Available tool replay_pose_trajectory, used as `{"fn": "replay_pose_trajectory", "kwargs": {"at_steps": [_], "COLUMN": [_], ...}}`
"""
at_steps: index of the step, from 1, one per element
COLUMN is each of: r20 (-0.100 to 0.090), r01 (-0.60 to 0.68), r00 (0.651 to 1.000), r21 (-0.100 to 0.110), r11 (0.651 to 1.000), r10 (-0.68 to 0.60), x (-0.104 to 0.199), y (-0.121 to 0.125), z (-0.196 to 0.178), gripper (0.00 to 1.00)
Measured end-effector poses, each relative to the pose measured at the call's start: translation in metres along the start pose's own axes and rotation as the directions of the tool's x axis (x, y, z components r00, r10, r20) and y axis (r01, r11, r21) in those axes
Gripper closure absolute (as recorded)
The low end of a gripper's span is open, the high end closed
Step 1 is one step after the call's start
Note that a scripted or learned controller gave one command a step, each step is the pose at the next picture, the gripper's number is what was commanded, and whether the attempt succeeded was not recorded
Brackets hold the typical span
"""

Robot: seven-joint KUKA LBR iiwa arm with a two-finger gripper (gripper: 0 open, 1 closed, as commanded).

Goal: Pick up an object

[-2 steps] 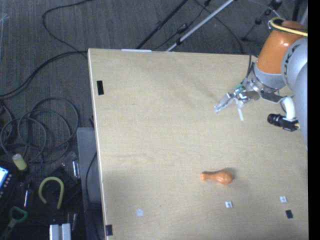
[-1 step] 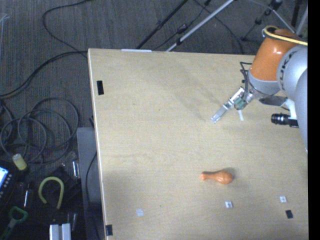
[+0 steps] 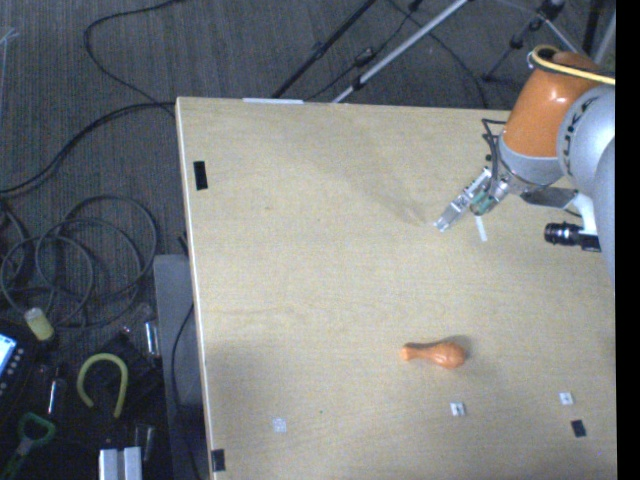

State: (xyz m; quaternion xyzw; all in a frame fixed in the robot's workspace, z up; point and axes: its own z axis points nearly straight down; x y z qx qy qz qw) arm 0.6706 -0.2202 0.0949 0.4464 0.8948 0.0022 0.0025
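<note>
Orange and pear-shaped, the little object (image 3: 436, 354) is lying on its side on the pale wooden table (image 3: 300, 268), low in the camera view and well clear of anything else, so it is sitting free for a grab from above. Moving right and upward, the pincer (image 3: 462, 210) is hanging well apart from it, angled down toward the table with nothing between its fingers (image 3: 445, 221), which are looking slightly parted, probably readying for a descent. Further right, the arm (image 3: 560, 118) is reaching in, its orange band showing above the wrist.
</note>
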Motion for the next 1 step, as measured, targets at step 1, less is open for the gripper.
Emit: {"fn": "replay_pose_trajectory", "kwargs": {"at_steps": [1], "r20": [-0.002], "r01": [0.085], "r00": [0.996], "r21": [0.005], "r11": [0.996], "r10": [-0.085], "x": [0.0561], "y": [0.0156], "z": [-0.0710], "gripper": [1.00]}}
